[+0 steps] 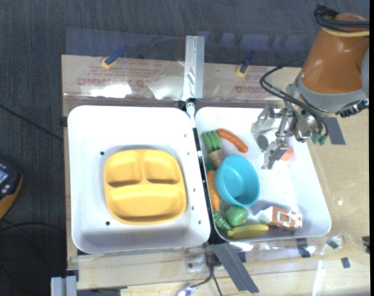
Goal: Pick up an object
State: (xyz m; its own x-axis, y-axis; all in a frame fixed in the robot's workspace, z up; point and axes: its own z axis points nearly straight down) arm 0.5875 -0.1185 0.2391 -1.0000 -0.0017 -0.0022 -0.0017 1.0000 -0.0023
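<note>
Right-hand shallow white bin (310, 184), contents: one blue round plastic bowl (237, 180), open side up and tilted, near the bin's centre-left; one orange sausage-shaped toy (232, 140) lying at a slant toward the far left corner; one green ridged toy vegetable (211, 142) just left of the sausage, against the bin's left wall; one tan rounded piece (215, 159) touching the bowl's far-left rim; one orange strip (213, 190) along the left wall, partly hidden behind the bowl; one green rounded toy (235, 216) just near of the bowl; one yellow banana-shaped toy (248, 230) at the near wall; one small orange-and-white boxy toy (285, 218) to the right of the banana; one small red-orange item (287, 154), mostly hidden by the claw, on the bin floor right of the bowl. Left-hand shallow white bin (82, 165): one yellow plastic tray with three compartments (144, 185), lying flat at the centre. Metallic two-finger gripper (273, 150): positioned over the far-right part of the right bin, fingers pointing down toward the floor beside the red-orange item; whether they are spread or pressed together cannot be told, and nothing is seen between them. Grey arm with orange band (332, 57): enters from the far right, wrist angled down and leftward into the bin, black cable looped beside it.
</note>
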